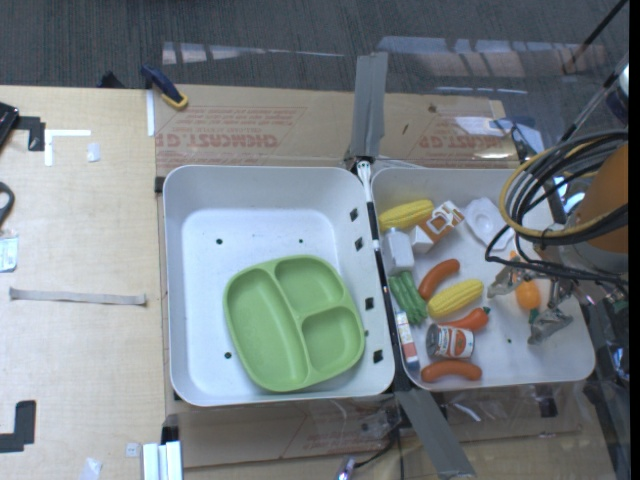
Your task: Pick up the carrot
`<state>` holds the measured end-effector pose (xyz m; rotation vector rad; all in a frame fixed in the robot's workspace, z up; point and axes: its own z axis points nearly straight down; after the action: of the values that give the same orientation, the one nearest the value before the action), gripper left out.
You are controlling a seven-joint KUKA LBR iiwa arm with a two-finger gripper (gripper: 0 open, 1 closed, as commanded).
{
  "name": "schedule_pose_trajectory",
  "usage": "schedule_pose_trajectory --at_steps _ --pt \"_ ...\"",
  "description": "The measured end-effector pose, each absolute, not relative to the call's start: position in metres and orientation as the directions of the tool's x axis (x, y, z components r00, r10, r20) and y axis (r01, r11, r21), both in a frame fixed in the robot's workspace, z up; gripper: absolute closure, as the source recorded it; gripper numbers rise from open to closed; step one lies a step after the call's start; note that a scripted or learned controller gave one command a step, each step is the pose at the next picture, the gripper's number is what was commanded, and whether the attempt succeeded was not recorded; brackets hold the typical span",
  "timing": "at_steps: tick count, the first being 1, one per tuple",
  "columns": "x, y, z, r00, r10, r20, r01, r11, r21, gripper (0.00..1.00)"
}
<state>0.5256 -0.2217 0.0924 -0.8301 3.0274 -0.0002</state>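
Note:
The carrot (526, 294) is a short orange piece with a green tip pointing left. It lies in the right part of the right bin (575, 363). My gripper (536, 303) reaches in from the right and is directly over the carrot, partly covering it. Black cables and the wrist hide the gripper's upper part. I cannot make out whether the carrot rests on the bin floor or is lifted off it.
Left of the carrot the right bin holds two yellow corn cobs (455, 296), two sausages (450, 371), a can (450, 341), green beans (407, 296), an orange-red piece (473, 319) and a small carton (440, 224). A green divided plate (295, 320) lies in the left bin.

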Motion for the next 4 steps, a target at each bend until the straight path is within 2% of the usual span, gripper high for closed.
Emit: schedule_pose_trajectory --at_steps 1,2,3,4 --pt "0.5278 -0.2205 0.1022 -0.858 -0.513 -0.006 -0.513 0.859 -0.004 1.00" --pt "0.5278 -0.2204 0.1022 -0.858 -0.513 -0.006 -0.513 0.858 -0.004 0.00" --pt "0.5298 -0.2193 0.1120 -0.857 -0.514 -0.011 -0.514 0.857 -0.007 1.00" --pt "0.5298 -0.2191 0.1120 -0.857 -0.515 -0.010 -0.515 0.857 -0.007 0.00"
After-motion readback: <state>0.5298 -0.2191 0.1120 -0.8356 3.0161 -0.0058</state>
